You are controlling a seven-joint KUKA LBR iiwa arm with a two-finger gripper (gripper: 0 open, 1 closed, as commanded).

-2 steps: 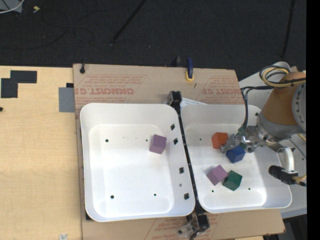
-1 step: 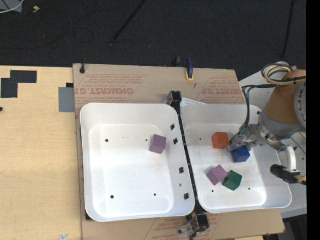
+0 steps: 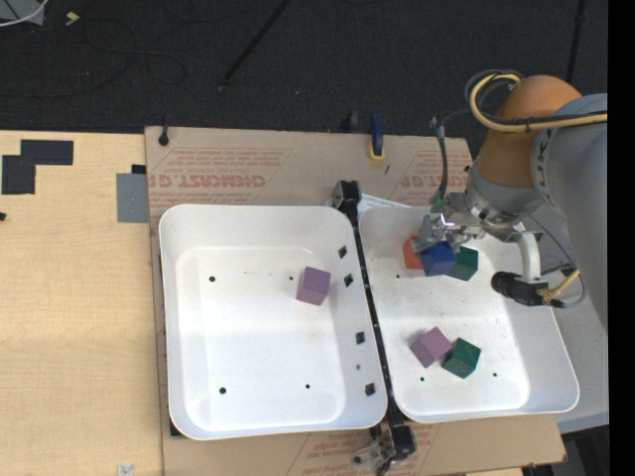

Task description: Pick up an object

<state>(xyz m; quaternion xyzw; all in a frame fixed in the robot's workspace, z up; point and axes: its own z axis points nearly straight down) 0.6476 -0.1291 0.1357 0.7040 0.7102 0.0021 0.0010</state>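
Hovering the gripper (image 3: 440,234) over the blue cube (image 3: 436,259), we are lining up; jaw state unclear; lowering next.

Arm over the right bin, above a cluster of blocks

The grey arm with its orange band (image 3: 536,107) reaches in from the right, and the end effector (image 3: 444,231) sits low over the far part of the right bin (image 3: 556,385). Directly beneath it lies a blue block (image 3: 437,259), touching an orange block (image 3: 411,254) on one side and a green block (image 3: 464,263) on the other. Nearer the front of that bin, a purple block (image 3: 431,346) and a dark green block (image 3: 461,357) lie just beside each other. The left bin (image 3: 198,385) holds one purple cube (image 3: 313,286) near its middle. Both bins rest on cardboard on the desk (image 3: 69,345).
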